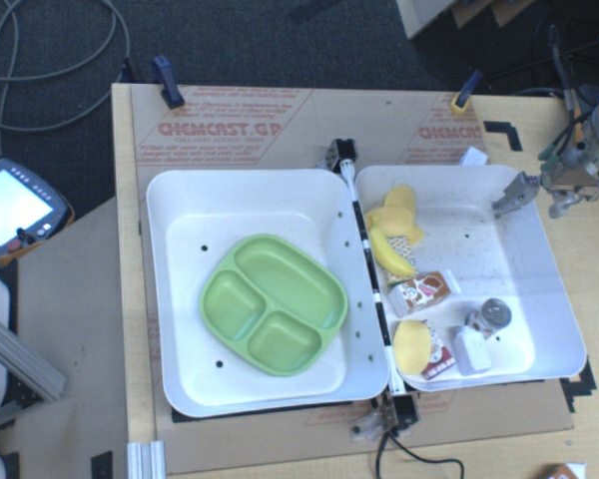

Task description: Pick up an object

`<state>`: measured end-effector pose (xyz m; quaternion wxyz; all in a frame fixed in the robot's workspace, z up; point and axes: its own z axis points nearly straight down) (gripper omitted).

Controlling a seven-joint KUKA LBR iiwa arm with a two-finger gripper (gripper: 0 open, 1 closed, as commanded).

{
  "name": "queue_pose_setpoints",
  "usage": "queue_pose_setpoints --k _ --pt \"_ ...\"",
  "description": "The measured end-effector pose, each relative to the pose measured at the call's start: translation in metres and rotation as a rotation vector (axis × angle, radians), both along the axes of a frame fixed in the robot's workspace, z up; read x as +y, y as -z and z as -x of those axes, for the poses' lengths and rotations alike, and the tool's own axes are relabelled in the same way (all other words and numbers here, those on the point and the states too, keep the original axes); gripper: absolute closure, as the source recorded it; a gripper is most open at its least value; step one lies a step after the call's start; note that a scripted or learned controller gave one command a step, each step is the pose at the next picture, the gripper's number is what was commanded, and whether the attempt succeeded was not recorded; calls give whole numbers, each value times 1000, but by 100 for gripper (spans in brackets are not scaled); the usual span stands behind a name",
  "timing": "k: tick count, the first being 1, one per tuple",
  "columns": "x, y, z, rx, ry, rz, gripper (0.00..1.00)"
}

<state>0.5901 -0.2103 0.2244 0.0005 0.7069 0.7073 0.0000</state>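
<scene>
White plastic bins sit side by side on the table (280, 118): the left bin (180, 208) holds a green divided plate (273, 303), the right bin (539, 267) a small clutter. The gripper (514, 196) hangs over the right bin's far right corner, at the rim, and nothing shows between its tips; how wide it stands I cannot tell from this slant. So the task looks barely begun: no object is lifted, everything in the bin lies on the floor of it, and the reach, the grasp and the lift are all left to do

The likeliest picks lie well apart from the gripper, along the bin's left wall. A yellow banana (391, 249) lies flat there, its long axis running from the far side toward the near side and slanting a little to the right. Below it are a brown and white packet (422, 291), a yellow round piece (411, 345), a small metal-topped item (493, 315) and a white block (471, 351)
</scene>
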Motion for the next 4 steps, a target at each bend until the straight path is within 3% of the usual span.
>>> queue_pose_setpoints --k 1,2,3,4 --pt "49 105 11 2 0 -2 0" --pt "92 137 36 -5 3 4 0" --pt "94 129 36 -5 2 3 100" --pt "94 129 36 -5 2 3 0"
